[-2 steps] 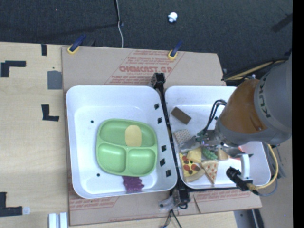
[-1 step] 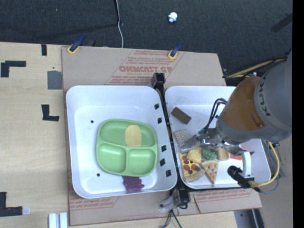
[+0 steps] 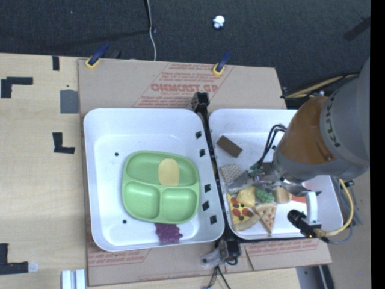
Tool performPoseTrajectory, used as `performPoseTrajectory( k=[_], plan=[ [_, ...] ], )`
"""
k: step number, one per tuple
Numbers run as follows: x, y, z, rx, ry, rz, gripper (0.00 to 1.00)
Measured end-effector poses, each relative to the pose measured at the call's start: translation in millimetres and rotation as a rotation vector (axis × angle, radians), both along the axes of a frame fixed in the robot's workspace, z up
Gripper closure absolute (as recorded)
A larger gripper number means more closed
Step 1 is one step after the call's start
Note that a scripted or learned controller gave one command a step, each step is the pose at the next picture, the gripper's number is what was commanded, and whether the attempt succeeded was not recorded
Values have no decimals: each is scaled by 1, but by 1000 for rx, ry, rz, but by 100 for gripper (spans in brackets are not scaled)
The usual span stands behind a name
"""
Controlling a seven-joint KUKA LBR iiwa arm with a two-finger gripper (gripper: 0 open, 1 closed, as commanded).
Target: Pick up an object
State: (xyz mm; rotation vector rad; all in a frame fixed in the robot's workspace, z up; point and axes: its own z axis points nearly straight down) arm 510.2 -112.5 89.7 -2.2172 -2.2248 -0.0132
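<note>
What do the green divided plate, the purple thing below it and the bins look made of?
The green plate looks like moulded plastic: one even colour, rounded compartment ridges, soft sheen. The purple thing has a lumpy outline, probably a plastic or rubber toy grape bunch; too small to be sure. The bins seem smooth white plastic with rounded corners.

A robotics lab: clamped cardboard sheet [image 3: 180, 89], two white bins [image 3: 102, 131], and toy food [image 3: 249, 208].

Left bin [image 3: 102, 161] holds a divided plate [image 3: 160, 186] (one piece inside), grape cluster [image 3: 169, 233] before it. Right bin [image 3: 252, 122]: block [image 3: 228, 146] behind, pizza slices [image 3: 252, 212] in front.
</note>
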Motion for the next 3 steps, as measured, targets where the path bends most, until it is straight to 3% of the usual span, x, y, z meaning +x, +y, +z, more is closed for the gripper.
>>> performPoseTrajectory(
  k=[2, 3],
  plan=[
    [-18, 3, 2, -12, -22, -4, 0],
    [-4, 0, -1, 1, 6, 1, 0]
  ],
)
